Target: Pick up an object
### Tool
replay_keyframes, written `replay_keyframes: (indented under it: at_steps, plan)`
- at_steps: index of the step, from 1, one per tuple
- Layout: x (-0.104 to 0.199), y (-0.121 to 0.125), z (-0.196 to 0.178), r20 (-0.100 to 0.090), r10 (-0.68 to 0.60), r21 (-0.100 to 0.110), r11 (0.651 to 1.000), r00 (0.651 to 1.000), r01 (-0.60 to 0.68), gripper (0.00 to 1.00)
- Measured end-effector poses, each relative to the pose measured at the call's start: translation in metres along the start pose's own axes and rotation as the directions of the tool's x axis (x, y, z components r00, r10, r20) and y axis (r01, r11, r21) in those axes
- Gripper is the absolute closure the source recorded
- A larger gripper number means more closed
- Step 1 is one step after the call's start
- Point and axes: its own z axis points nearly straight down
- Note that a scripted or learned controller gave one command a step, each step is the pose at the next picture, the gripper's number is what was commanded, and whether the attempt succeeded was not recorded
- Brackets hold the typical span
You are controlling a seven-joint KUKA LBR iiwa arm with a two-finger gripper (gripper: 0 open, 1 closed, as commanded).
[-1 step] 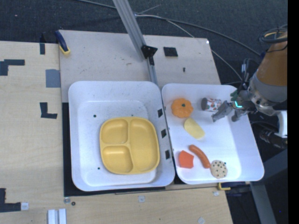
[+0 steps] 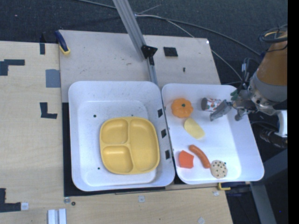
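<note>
The right bin [image 2: 243, 139] holds several small items. An orange pumpkin-shaped toy [image 2: 181, 108] lies at its back left, with a pale yellow lemon-like piece [image 2: 194, 128] just in front of it. Near the front lie a red-orange block [image 2: 186, 159], a red sausage [image 2: 200, 156] and a speckled cookie [image 2: 218, 168]. A small white, red and grey object [image 2: 210, 103] lies at the back. My gripper [image 2: 225, 115] hangs low over the bin's back right, just right of that small object. Its fingers are spread open with nothing between them.
The left bin [image 2: 84, 125] holds a yellow divided plate [image 2: 129, 144]. A slanted metal pole [image 2: 128, 17] rises behind the bins. Cables run across the dark floor at the back, and a wooden bench top lies to the left.
</note>
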Motion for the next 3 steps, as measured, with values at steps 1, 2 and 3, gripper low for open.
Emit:
replay_keyframes:
  at_steps: [1, 2, 3]
  plan:
    - [-0.003, -0.004, 0.045, 0.000, 0.001, 0.004, 1.000, 1.000, -0.001, 0.00]
    - [-0.001, -0.010, 0.109, -0.001, 0.001, 0.007, 1.000, 1.000, -0.001, 0.00]
    - [-0.002, -0.009, 0.122, 0.002, 0.001, -0.003, 1.000, 1.000, -0.001, 0.00]
